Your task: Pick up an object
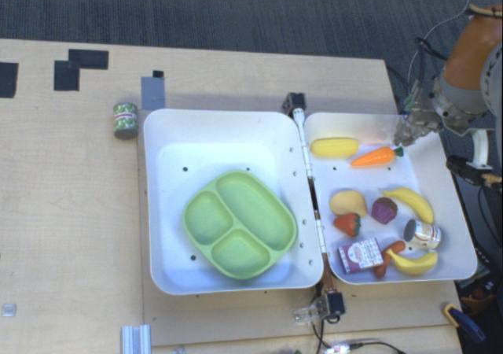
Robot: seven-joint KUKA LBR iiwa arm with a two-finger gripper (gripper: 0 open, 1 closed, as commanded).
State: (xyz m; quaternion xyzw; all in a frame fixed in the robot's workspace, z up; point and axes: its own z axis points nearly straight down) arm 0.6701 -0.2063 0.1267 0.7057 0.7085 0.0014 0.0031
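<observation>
Carrot (pixel 372 158) lies in the right bin (pixel 464 262), just below and left of your gripper (pixel 405 136), unlifted, so picking remains. Whether that gripper is spread or clenched, you cannot tell. Smaller toy foods sit farther below it.

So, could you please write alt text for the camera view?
A grey robot arm's claw hovers at the green end of a toy carrot in the right bin, among toy fruit. The left bin holds a green divided plate.
</observation>
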